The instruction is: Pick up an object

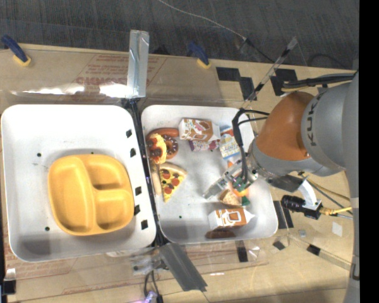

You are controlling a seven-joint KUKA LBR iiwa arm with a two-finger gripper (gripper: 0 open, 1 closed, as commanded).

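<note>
The grey arm's pincer (229, 187) is down in the right-hand shallow white bin (196, 223), directly over a small tan pastry-like toy (230, 197). Whether it grips cannot be told. Nothing looks lifted, so the pick seems unfinished.

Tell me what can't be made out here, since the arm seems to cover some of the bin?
- Gripper: too small and cluttered in the camera view to tell open or shut, or whether it holds anything.
- Small orange item under it: partly covered, unidentifiable.
- Right bin: its right wall lies under the arm.
- Carton: print too small to read.
</note>
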